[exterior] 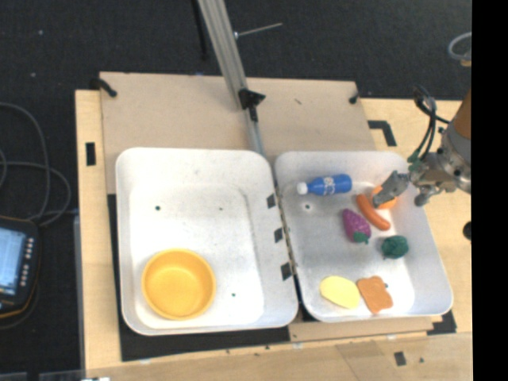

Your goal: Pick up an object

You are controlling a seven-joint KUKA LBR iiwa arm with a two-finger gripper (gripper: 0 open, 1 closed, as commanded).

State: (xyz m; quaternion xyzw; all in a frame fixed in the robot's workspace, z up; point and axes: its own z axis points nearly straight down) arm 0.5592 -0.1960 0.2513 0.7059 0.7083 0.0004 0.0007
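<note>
The right bin [425, 280] holds several small items: a blue bottle [327, 185] lying on its side, an orange carrot [373, 211], a purple eggplant-like piece [356, 225], a dark green lump [394, 247], a flat yellow piece [340, 292] and a flat orange piece [375, 294]. My gripper [406, 190] hangs over the bin's upper right part, open, with nothing between its fingers. Its left finger [390, 188] sits just above the carrot's upper end.
A yellow bowl [178, 282] rests in the left bin [198, 173] at its near left corner. A slanted metal rail [230, 62] runs from the top down to the gap between the bins. The arm's wrist and cables [448, 145] stand at the right edge.
</note>
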